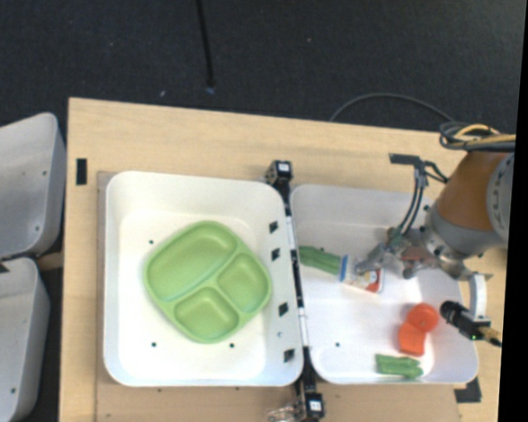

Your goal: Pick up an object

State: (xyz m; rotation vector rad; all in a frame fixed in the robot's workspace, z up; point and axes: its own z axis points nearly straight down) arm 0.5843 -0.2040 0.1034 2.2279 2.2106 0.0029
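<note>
The right bin (336, 211) holds a green marker-like tube with a blue end (322, 260) near its left wall, a small red and white item (368, 280) beside it, an orange cup-shaped object (416, 328) and a flat green piece (398, 366) near the front edge. My gripper (375, 262) hangs low over the bin's middle, just above the red and white item and right of the tube's blue end. Nothing shows between its fingers. The arm's orange band (468, 188) sits at the far right.
The left bin (129, 205) carries a green three-compartment plate (208, 280). Black clips (278, 171) mark the divider between the bins. A cable loops over the bench behind the right bin. White chairs stand at the far left.
</note>
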